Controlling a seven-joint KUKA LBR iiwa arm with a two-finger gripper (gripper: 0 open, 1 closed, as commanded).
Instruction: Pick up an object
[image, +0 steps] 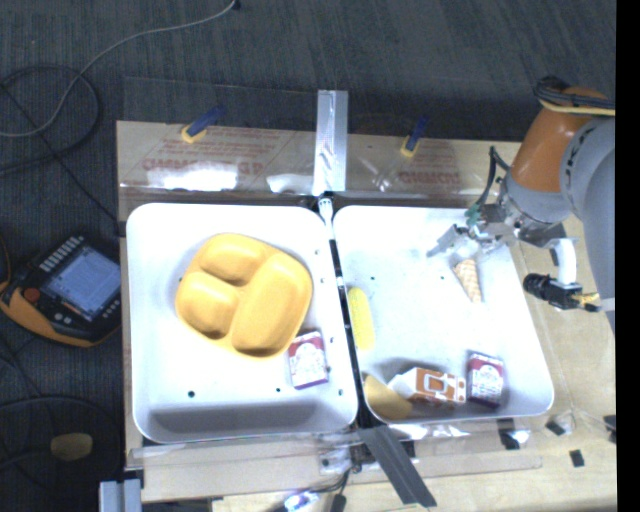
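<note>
Your gripper (462, 238) hovers spread wide, gripping nothing, just above the ice-cream cone (469, 278); below the cone, a small carton (485, 378) sits well apart.

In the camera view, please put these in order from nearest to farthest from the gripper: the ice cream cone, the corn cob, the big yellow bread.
1. Ice cream cone: right bin, just below the gripper.
2. Corn cob: right bin, against its left wall.
3. Big yellow bread: left bin, beyond the divider.
</note>
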